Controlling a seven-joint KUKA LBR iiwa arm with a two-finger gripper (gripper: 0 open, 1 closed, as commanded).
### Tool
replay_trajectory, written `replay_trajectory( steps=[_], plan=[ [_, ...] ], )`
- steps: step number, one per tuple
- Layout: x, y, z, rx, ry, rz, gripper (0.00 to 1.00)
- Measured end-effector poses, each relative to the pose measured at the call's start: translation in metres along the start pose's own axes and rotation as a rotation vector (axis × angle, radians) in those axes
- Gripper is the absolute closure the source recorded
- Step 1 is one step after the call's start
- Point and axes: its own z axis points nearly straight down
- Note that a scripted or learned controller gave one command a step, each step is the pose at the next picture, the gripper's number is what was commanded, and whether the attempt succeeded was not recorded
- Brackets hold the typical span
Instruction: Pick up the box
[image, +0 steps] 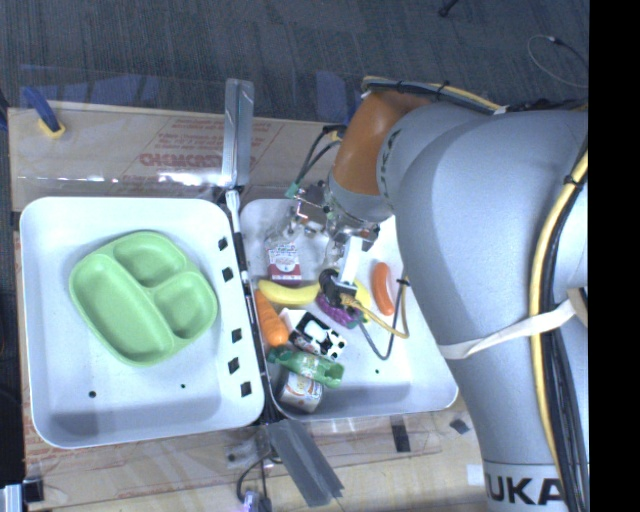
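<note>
A small white box with a red label (285, 262) lies in the upper left of the right bin (425, 385), just above a yellow banana (288, 294). A second boxy item, black and white patterned (322, 337), lies lower down in the middle of the same bin. My gripper (318, 228) reaches down over the back of the right bin. It sits just right of and above the red-labelled box and is close to it. The view shows nothing between its fingers.
The right bin also holds an orange carrot (272, 320), a green-lidded jar (302, 378), a purple item (345, 313) and an orange-red sausage shape (383, 288). A green divided plate (140, 295) lies in the left bin (60, 400). The arm covers the right bin's right side.
</note>
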Motion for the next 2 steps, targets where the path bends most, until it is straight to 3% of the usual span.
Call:
replay_trajectory(
  steps=[2],
  plan=[
    [-0.0147,-0.0024,-0.0007,-0.001,0.000,0.026,0.00]
  ],
)
